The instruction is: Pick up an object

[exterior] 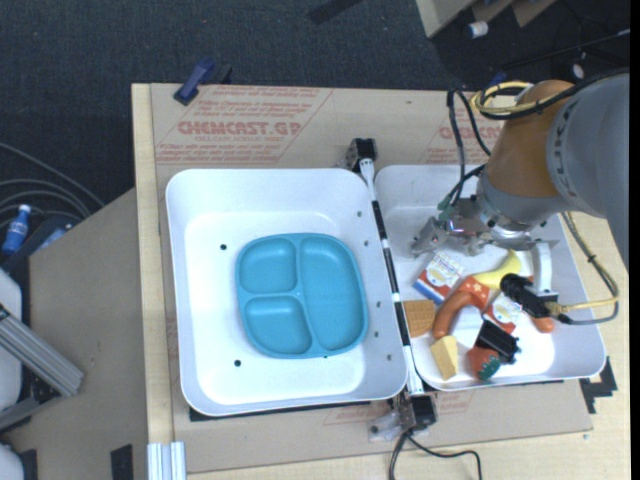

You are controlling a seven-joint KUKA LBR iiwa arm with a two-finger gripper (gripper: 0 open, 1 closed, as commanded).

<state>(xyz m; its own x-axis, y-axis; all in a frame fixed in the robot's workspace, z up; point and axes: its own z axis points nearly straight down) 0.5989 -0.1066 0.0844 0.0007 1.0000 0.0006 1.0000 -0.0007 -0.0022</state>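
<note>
Gripper (452, 230) hangs at the clutter's twelve o'clock, grip state unclear. Hot dog (458, 306) looks light, slick plastic; pinch mid-body, across its width.

Brown paper-covered bench (290, 118) carrying two shallow white plastic bins.

The left bin (190, 268) and the right bin (400, 193) sit side by side, touching, on printed red lettering; a small blue clip (195, 80) rests at the bench's far edge.
</note>
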